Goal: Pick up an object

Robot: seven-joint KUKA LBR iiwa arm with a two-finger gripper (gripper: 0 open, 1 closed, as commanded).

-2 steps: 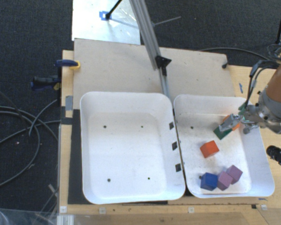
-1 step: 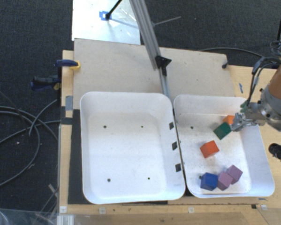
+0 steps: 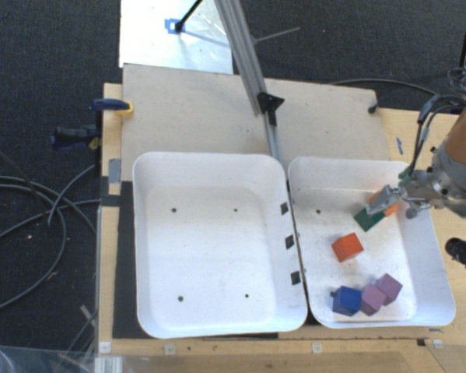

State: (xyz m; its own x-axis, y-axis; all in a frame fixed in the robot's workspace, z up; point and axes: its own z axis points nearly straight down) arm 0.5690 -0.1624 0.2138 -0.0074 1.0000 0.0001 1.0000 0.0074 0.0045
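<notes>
Desk (image 3: 190, 113) of pale board, with two shallow white bins side by side on it. Left bin (image 3: 140, 169) bare white inside apart from a few small dark dots. Right bin (image 3: 440, 272) with five blocks in it: green block (image 3: 364, 221) toward the far right part, orange cube (image 3: 347, 247) near the middle, blue cube (image 3: 346, 300) at the near wall, and two purple cubes (image 3: 389, 288) (image 3: 372, 300) just beside the blue one, the nearer purple touching it or nearly so.

Grey arm (image 3: 462, 159) in from the right, orange band above the wrist. Hand (image 3: 386, 201) low over the right bin's far right part, directly over the green block and overlapping its upper edge. Cannot tell whether open, closed or gripping; contact with the green block also unclear at this angle. Orange cube near the hand but apart from it; blue and purple cubes well apart.

Slanted grey metal pole (image 3: 244, 54) across the far side, ending between the bins. Blue clamp (image 3: 109, 105) at the desk's far left edge. Loose black cables (image 3: 29, 202) on dark floor to the left.
</notes>
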